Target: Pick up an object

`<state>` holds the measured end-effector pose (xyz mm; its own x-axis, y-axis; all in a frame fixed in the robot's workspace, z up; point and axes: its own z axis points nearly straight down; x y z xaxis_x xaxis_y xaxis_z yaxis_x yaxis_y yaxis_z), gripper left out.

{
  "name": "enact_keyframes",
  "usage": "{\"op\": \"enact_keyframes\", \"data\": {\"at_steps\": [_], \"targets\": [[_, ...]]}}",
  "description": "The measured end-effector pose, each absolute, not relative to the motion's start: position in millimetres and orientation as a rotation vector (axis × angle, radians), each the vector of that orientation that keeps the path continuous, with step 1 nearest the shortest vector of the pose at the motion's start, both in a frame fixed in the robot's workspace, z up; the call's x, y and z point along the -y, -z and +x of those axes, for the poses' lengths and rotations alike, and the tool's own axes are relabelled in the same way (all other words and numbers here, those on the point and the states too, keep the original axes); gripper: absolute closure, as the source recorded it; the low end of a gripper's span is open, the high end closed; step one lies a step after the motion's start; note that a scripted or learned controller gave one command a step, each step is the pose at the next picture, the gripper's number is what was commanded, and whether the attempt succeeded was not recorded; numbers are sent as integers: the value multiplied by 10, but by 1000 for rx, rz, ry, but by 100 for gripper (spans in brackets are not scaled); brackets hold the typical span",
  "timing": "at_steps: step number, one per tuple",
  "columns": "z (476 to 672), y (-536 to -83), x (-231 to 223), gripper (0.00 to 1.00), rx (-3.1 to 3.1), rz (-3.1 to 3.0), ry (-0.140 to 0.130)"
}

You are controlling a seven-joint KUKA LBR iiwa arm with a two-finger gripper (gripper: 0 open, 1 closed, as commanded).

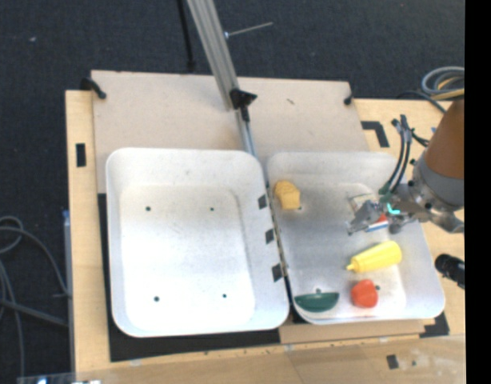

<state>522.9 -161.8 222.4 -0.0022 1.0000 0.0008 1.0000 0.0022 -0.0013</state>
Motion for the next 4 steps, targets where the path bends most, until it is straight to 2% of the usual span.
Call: {"op": "enact_keyframes", "data": {"at_steps": [1, 3, 4], "targets": [[5238, -2243, 1618, 0, 2224, -2222, 3], [5356, -1040, 1641, 0, 2215, -2224, -7], [5359, -1009, 1648, 0, 2217, -2225, -1]]}}
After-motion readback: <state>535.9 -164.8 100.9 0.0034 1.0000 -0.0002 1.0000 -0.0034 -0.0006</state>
